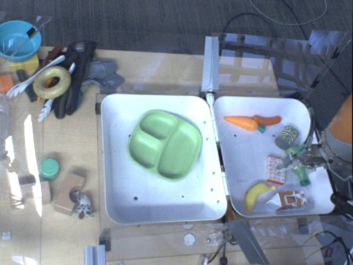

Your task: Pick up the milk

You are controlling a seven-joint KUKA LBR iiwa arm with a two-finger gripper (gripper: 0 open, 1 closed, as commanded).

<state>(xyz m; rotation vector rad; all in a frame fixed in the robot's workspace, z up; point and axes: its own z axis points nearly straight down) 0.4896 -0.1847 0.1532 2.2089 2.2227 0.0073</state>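
Low over the right bin's (238,200) right side, the gripper (296,160) reaches in from the right edge, its grey body and the orange band of the arm (341,134) just showing behind it; whether it is clenched or released cannot be told, as the metal parts blur together with a green item (301,173) lying right at its tip. Just below the gripper and slightly toward the bin's near edge lies the milk (291,200), a small carton on its side, its long axis running roughly left to right, parallel to the bin's front wall, with the pale end toward the banana (256,194) on its left. Its upper face is orange-brown with a white patch; the printing on it is too small to read. Just left of the gripper sits a small red-and-white packet (274,169), its label also unreadable. Above the gripper, toward the far wall, rests a grey can (286,136), and further left a carrot (242,122) beside a red item (269,120). Well apart to the left, the left bin (116,192) holds a green divided plate (165,144).
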